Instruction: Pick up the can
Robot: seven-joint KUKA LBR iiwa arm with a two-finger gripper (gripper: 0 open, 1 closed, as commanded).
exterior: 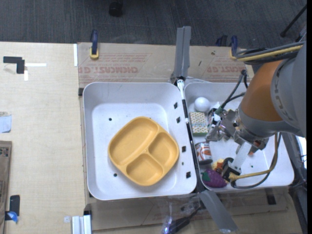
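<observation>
The small metal can with a red and white label (204, 151) lies in the right-hand shallow white bin (278, 177), close against that bin's left wall, at the right-centre of the frame. Just above it in the picture sits a small green-and-white patterned box (198, 122), and above that a white ball (201, 103). Just below the can lies a purple rounded toy (213, 178) with small yellow and orange pieces (220, 165) beside it.

The gripper (217, 130) of the grey arm with the orange band hangs just right of the can and box, amid dark cables; how far it is open cannot be told, and nothing can be seen held in it.

The risks, as I judge them, come from crowding. The can is hemmed in by the wall on one side and neighbours above and below, so a closing grip may catch the box or the purple toy instead, or simply jam against the wall. Lying as it seems to, the round can could roll or squirt away under a glancing touch. The trailing cable (253, 177) could also snag the small pieces.

The left-hand white bin (97, 130) holds a yellow divided plastic plate (143, 151), well apart from all this.
</observation>
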